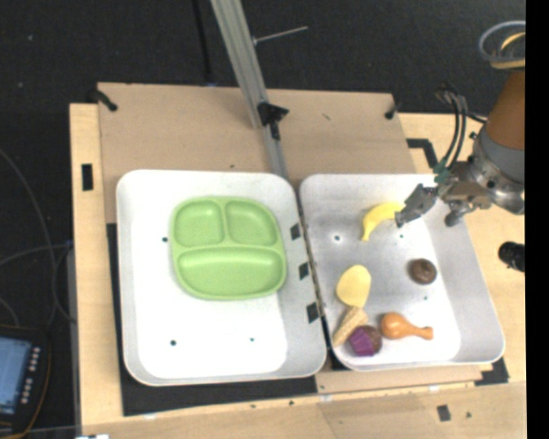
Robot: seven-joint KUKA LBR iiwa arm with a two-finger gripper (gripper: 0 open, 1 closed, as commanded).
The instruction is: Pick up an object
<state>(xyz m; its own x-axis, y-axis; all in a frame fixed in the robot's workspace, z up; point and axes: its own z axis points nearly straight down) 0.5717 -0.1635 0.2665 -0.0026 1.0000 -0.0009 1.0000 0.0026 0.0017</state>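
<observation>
The right bin holds several small items. A yellow banana lies near its back, and a brown ball sits toward the right wall. A pale yellow piece lies mid-bin above a tan wedge. A purple piece and an orange gourd rest by the front edge. My gripper hangs over the bin's back right part, open, with nothing between its fingers. Its left finger is just beside the banana's right end.
The left bin carries a green divided plate. A slanted metal pole rises behind the bins, ending at their shared back corner. The arm's wrist and cables reach in over the right bin's right wall.
</observation>
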